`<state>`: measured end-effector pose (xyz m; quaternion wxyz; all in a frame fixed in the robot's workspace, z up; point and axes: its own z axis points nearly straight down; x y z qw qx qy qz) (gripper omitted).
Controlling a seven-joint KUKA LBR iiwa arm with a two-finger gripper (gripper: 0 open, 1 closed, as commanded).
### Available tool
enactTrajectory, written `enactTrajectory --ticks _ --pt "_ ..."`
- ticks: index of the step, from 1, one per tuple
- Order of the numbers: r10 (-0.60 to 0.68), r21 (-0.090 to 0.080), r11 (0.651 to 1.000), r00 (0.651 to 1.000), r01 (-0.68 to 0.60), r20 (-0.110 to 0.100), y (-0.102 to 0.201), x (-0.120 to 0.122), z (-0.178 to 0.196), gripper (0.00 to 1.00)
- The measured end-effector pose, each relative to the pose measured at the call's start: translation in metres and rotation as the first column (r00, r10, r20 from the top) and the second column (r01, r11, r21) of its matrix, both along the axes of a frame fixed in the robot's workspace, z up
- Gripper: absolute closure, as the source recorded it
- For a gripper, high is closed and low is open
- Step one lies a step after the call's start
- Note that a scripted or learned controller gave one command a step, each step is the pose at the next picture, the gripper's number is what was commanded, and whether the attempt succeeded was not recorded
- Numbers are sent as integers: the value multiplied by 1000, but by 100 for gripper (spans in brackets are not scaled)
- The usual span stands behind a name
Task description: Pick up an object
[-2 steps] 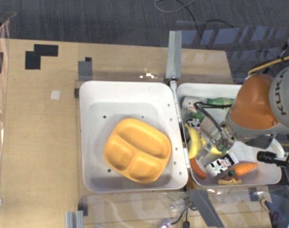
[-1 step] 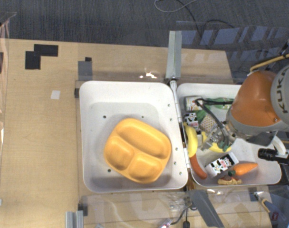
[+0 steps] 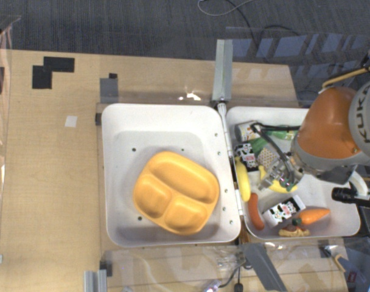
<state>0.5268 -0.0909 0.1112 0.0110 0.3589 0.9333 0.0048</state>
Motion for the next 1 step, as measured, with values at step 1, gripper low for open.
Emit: enactTrajectory --ticks 1 --pt "-144 -1 990 989 144 -19 -20 56 79 100"
